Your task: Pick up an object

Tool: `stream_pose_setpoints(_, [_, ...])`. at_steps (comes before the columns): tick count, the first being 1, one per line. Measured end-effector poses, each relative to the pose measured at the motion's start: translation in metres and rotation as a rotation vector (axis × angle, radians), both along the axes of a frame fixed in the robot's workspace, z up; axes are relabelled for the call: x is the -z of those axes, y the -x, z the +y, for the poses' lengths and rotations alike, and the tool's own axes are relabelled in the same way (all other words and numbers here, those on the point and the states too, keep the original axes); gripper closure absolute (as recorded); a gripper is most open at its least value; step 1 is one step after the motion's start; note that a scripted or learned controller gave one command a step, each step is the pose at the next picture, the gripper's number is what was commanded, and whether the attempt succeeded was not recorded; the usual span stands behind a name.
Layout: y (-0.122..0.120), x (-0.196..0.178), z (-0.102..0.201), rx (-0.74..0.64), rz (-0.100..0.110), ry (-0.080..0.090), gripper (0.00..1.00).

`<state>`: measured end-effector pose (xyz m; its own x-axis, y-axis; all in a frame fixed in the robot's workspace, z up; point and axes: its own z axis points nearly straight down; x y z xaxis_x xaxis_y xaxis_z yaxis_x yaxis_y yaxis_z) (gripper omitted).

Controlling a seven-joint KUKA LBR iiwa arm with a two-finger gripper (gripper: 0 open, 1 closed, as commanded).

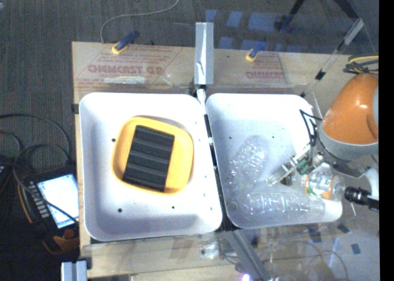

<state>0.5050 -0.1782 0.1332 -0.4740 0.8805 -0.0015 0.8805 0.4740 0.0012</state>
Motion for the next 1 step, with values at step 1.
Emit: stream_pose_setpoints(1, [-0.0713, -0.0356, 0.0062, 0.297, 0.003, 0.0, 0.0])
